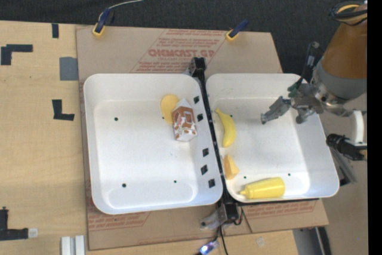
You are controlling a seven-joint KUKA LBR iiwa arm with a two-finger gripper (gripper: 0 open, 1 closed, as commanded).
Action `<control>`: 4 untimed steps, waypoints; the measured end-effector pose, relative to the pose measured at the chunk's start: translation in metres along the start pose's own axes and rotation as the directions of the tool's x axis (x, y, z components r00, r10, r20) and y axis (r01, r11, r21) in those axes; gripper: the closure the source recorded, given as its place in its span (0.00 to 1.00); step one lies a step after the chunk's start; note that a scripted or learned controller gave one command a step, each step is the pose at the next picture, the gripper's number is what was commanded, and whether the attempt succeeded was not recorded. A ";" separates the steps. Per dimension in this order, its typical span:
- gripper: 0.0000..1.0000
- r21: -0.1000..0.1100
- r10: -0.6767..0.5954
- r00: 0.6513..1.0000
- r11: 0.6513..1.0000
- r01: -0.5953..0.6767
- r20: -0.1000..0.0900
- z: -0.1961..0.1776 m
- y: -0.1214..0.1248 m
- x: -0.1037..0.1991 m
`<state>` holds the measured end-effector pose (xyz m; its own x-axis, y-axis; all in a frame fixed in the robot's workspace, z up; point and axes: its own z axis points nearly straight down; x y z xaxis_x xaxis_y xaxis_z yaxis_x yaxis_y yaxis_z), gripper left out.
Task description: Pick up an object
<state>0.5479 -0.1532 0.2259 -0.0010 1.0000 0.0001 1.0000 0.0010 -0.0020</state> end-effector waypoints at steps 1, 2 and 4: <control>0.00 -0.021 -0.002 1.000 1.000 0.002 0.006 -0.319 -0.002 0.007; 1.00 -0.004 0.000 1.000 1.000 0.000 0.003 -0.320 -0.002 0.008; 1.00 -0.013 -0.002 1.000 1.000 0.002 0.002 -0.314 -0.011 0.078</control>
<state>0.5379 -0.0752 0.5400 -0.0034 1.0000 -0.0022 0.9999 0.0035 0.0105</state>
